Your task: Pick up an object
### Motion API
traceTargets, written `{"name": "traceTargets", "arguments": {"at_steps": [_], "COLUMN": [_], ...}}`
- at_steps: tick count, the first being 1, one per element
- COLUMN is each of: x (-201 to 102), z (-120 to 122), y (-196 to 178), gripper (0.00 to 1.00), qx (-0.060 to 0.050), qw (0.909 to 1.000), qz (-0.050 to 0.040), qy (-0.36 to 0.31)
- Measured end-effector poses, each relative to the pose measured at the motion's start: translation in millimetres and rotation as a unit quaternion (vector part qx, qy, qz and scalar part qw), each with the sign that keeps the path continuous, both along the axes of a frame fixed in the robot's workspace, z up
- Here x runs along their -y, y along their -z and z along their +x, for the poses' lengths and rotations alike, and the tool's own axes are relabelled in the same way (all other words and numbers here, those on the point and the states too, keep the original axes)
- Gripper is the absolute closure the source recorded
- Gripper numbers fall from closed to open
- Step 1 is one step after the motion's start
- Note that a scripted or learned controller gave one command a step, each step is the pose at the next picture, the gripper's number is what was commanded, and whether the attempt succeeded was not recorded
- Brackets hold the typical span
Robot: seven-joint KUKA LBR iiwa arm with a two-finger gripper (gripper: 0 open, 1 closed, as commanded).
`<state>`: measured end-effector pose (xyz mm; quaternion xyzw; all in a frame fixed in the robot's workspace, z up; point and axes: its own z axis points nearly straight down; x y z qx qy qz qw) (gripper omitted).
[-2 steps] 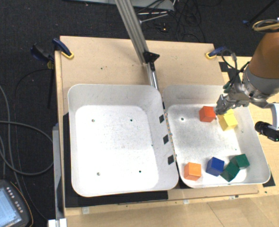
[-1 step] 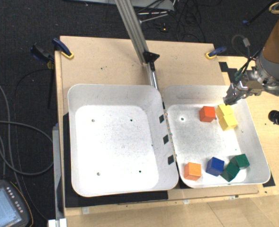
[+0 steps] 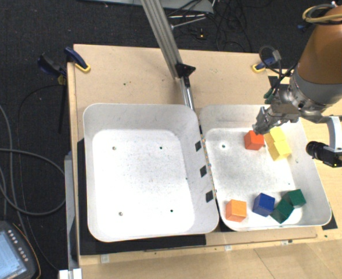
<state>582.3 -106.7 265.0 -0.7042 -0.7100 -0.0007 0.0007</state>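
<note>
Six unlabelled blocks (image 3: 264, 204) lie under the gripper (image 3: 262, 125) in the right bin (image 3: 316, 182).

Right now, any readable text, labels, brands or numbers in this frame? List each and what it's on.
None readable.
Screen at the lower left edge: lit, content too blurred to read.
Blocks, bins and arm: no markings visible.
</note>
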Motion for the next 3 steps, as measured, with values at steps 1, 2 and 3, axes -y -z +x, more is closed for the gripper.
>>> {"name": "traceTargets", "arguments": {"at_steps": [1,2,3], "x": [-49,-102,-162], "z": [-10,-19,-26], "y": [15,9,18], "gripper": [1.0,1.0,1.0], "qx": [-0.001,0.0,-0.001], "qw": [1.0,1.0,1.0], "qz": [-0.0001,0.0001,0.0002], "qy": [0.0,0.0,0.0]}}
